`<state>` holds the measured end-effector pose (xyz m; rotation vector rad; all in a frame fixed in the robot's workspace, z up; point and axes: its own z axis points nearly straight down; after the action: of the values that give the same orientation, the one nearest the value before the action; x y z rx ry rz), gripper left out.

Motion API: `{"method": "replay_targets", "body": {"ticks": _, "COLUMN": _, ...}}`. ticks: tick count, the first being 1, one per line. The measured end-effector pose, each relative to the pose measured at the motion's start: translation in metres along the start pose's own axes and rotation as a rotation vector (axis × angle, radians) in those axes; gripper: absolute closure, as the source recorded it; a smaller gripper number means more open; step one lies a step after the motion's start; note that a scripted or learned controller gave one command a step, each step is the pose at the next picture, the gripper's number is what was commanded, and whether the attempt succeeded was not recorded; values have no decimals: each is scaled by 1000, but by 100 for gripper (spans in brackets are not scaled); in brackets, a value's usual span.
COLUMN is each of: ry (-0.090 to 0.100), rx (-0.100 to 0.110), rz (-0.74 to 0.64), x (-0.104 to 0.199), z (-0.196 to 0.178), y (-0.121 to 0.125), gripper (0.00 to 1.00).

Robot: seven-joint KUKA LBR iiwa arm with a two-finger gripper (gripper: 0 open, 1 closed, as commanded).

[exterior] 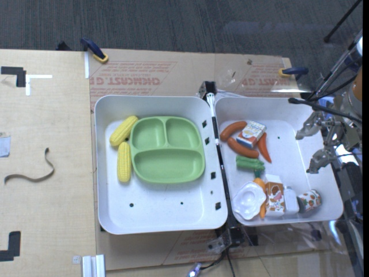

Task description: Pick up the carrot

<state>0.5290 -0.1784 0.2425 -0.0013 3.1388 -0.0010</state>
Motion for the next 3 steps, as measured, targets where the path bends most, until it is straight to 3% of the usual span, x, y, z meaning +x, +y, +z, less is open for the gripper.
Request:
{"method": "replay_targets", "body": {"ticks": 1, "ry": -21, "rx": 4, "rz": -84, "x": 15, "z": 131, "y": 58, "gripper": 0}}
{"method": "replay_targets", "body": {"ticks": 2, "ry": 2, "rx": -1, "rz": 124, "x": 48, "z": 151, "y": 83, "gripper": 0}}
{"method": "replay_targets", "body": {"ticks": 3, "ry": -1, "rx": 0, "rz": 207, "x": -8, "z": 150, "y": 75, "gripper": 0}}
